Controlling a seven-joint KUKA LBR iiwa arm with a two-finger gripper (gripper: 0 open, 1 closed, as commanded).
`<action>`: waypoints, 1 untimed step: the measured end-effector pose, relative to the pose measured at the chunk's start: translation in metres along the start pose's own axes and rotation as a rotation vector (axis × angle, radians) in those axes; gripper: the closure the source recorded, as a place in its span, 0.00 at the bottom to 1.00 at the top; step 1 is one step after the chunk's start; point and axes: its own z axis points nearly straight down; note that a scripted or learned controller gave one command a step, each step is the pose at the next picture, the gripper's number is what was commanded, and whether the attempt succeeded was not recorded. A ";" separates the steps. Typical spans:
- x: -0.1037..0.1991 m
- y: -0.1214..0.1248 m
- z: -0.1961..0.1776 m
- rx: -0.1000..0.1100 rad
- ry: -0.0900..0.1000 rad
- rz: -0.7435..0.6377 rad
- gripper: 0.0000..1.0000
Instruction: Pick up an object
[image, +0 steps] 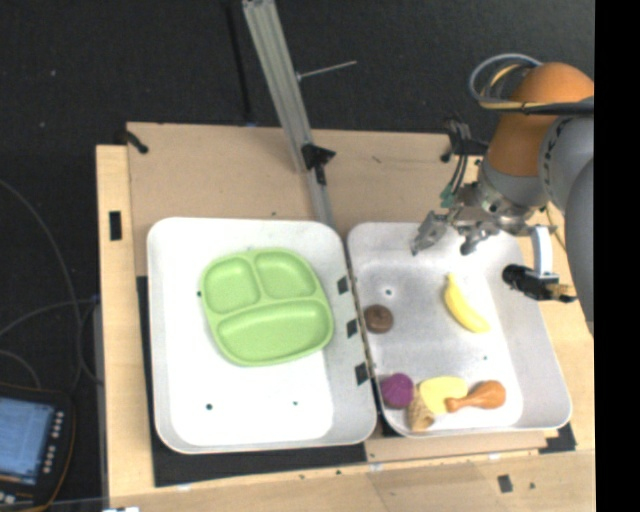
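Camera view has my gripper (447, 236) spread open and empty above the right bin's (520, 415) far end, so I'm at the approach (nothing grasped); next I descend onto the banana (465, 305) just below.

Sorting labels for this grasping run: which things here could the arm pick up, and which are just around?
Belong to the job:
hand, open, above the right bin
banana
brown round piece
purple piece
yellow piece
brown drumstick-like piece

Just lying about:
green divided tray in the left bin
metal pole
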 end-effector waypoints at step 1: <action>-0.001 -0.004 0.063 0.001 0.001 0.000 0.00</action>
